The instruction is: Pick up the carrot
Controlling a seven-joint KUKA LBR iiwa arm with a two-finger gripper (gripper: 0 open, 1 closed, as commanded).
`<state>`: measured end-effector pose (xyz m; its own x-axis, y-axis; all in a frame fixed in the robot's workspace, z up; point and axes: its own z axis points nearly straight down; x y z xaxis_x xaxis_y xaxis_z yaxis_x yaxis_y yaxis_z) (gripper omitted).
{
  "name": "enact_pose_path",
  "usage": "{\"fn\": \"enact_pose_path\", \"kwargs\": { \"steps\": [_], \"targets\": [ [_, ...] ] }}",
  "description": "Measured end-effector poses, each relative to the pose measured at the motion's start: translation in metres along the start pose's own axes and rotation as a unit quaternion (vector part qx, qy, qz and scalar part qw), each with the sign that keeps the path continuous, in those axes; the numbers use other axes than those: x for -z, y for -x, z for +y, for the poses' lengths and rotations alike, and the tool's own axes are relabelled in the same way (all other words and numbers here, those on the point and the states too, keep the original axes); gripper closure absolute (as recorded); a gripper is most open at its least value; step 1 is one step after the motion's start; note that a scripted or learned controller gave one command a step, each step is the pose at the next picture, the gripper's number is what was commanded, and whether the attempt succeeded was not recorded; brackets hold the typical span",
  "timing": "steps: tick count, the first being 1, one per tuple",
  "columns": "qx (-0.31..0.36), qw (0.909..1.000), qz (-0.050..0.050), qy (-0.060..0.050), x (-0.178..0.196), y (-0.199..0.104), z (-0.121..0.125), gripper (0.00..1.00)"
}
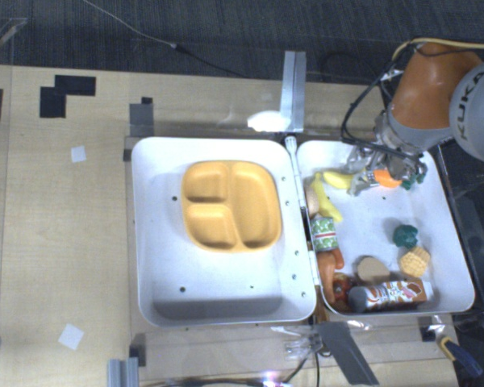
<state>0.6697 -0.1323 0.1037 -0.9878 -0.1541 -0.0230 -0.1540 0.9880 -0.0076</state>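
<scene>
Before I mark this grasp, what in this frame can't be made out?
- Gripper: fingers too blurred and small to tell whether they are open or shut.
- Carrot: an orange bit shows beside the gripper; whether it is gripped or just touched is unclear.
- Arm: cut off by the right edge.
- Items along the right bin's left wall: crowded and overlapping, hard to identify.

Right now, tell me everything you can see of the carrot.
The carrot shows as a small orange piece, smooth and plastic-looking like a toy, near the back of the right bin. The tool is right over it and hides most of it, so its full shape and pose cannot be told. Whether it lies on the bin floor or is lifted is unclear. A yellow banana lies just to its left, apart from it.
</scene>
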Motion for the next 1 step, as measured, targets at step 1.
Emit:
{"fn": "enact_pose_path", "kwargs": {
  "steps": [1],
  "targets": [
    [-0.173,0.9849,0.003,0.000,0.0926,-0.0021,-0.0433,1.00]
  ]
}}
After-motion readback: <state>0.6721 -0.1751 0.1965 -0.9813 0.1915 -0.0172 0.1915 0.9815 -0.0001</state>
